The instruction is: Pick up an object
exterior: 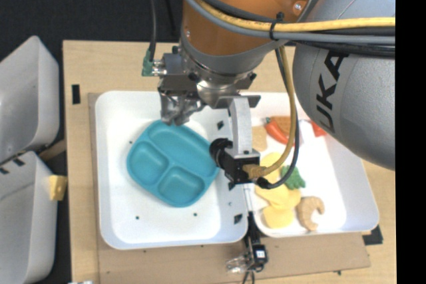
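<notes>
Jaws state unclear above blue tray (172, 166) in left bin (113, 209); arm (253, 3) hides right bin's (353, 196) food.

Two shallow white plastic bins (113, 223) sit side by side on a pale wooden bench (80, 63); perhaps white padded chairs (26, 96) stand alongside.

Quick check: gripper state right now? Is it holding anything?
Gripper: down at the upper edge of the blue divided plate in the left bin; open or closed cannot be told, and no grasp is visible.
</notes>
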`<state>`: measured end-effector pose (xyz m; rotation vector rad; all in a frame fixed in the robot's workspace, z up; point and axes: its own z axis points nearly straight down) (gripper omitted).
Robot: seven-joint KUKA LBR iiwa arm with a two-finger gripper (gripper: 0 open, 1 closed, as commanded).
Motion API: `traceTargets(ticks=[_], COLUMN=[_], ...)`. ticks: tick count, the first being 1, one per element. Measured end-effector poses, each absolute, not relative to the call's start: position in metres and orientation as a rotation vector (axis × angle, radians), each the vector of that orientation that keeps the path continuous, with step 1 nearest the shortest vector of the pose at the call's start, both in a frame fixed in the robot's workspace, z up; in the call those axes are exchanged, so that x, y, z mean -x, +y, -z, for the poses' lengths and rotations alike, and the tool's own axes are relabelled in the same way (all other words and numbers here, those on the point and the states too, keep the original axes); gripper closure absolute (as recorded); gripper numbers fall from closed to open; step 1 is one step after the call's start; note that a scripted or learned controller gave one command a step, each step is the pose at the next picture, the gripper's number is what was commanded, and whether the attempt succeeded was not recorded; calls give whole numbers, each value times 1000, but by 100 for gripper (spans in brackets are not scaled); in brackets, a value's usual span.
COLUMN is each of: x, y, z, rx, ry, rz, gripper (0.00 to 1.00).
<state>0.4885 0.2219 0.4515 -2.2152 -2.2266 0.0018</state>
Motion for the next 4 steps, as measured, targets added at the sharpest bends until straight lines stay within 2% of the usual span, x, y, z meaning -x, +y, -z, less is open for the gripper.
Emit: traceTargets(ticks=[1,2,3,4], x=[-491,-490,-490,-545], y=[162,209,206,180], z=[-473,-556,-562,-481], rx=[2228,2215,2211,2225], ry=[-2220,-2233,-2235,-2216], rz=[4,16,2,-13], gripper=[100,100,100,100])
